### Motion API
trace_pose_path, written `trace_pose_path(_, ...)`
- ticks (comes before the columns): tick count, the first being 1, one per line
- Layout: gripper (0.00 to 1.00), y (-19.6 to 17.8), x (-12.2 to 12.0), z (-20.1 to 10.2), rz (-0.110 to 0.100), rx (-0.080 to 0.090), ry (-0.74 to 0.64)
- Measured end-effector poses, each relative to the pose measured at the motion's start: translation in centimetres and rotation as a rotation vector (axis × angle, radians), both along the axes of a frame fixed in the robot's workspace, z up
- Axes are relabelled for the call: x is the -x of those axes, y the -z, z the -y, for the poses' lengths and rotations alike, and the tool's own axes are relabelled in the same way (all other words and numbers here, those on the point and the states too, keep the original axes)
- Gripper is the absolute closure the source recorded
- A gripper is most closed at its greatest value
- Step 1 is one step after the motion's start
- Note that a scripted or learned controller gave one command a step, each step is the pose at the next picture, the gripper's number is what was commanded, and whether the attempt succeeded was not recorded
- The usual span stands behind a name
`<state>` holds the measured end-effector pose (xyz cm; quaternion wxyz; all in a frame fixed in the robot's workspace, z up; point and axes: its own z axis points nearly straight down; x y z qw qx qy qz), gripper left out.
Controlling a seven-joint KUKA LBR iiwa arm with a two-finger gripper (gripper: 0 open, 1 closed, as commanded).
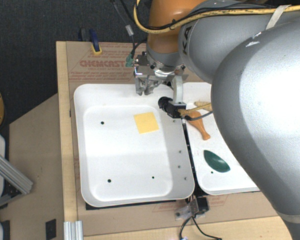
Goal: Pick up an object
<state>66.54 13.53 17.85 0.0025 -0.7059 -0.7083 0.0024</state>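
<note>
The yellow square (146, 122) lies flat in the left bin (90, 149), out in the open, so it looks like the easy pick. The gripper (146, 86) hangs over that bin's far rim; can't tell its grip. Cardboard (65, 134) underneath reads "CHEMCAST" in red.

two bins (90, 149), one yellow square (146, 122), one green piece (216, 161)

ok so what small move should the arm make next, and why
Probably shift the gripper toward the yellow square and lower onto it. The gripper sits at the left bin's far edge, with the square lying flat just nearer the camera, alone in that bin. It looks like the closest thing to pick.
</note>
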Motion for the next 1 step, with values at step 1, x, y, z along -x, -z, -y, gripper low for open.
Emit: trace_pose_path(1, 1.00, 5.13, 0.12, -5.67, 0.000, -0.001, -0.002)
